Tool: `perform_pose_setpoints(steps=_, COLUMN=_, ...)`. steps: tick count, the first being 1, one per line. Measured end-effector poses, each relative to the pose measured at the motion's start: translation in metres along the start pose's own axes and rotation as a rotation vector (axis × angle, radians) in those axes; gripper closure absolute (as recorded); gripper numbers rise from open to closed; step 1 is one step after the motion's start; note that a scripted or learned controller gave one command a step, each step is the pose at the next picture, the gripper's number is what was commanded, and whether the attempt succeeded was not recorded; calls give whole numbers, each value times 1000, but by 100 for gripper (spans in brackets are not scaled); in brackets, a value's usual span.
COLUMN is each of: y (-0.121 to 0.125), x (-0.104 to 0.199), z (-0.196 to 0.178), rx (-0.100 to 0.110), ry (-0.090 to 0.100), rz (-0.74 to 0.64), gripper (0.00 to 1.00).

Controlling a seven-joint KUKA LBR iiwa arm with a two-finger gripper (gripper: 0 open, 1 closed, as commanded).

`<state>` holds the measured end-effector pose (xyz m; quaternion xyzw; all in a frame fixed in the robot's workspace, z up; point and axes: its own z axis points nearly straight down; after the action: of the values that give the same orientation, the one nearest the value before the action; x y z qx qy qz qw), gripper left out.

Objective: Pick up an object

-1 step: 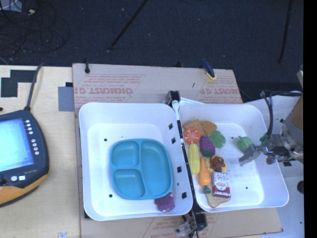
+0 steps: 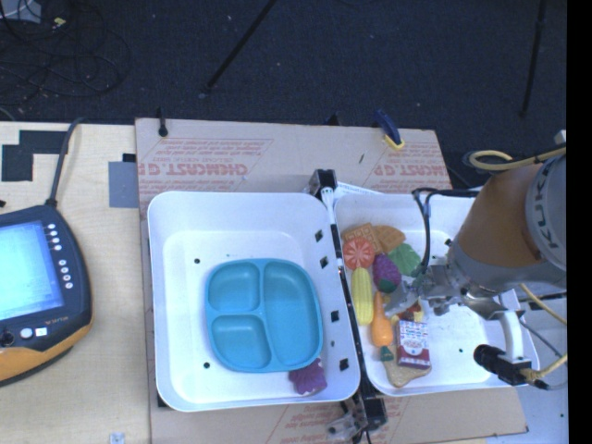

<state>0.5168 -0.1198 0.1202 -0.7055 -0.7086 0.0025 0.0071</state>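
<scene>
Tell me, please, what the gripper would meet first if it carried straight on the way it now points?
Probably the yellow corn cob. The gripper points toward the view's left, low over the right bin, and the corn lies just beyond its tip beside the purple toy. Its height is hard to judge.

- Two bins sit side by side on the surface: the left bin [image 2: 176, 239] and the right bin [image 2: 462, 363], their inner walls touching.
- A divided plate [image 2: 264, 314] lies in the middle of the left bin; a bunch of grapes [image 2: 308, 377] rests just off its near right corner, by the near wall.
- Toy foods crowd the right bin's left edge: corn [image 2: 362, 296], a carrot [image 2: 380, 326] and a small carton [image 2: 413, 342] (nearest the front).
- The tool [image 2: 412, 296] is over that cluster.
- A handheld pendant [image 2: 37, 289] lies at the surface's left edge.
</scene>
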Motion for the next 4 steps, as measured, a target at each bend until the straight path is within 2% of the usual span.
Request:
perform_pose_setpoints(steps=1, y=52, x=25, z=29, rx=-21, ry=-31, rz=11, gripper=0)
perform_pose_setpoints(steps=2, y=92, x=20, z=30, rx=-14, ry=-22, rz=10, gripper=0)
perform_pose_setpoints(steps=3, y=128, x=23, z=30, rx=-14, ry=-30, rz=11, gripper=0)
perform_pose_setpoints(steps=4, y=124, x=29, z=24, rx=9, ry=-14, rz=6, gripper=100)
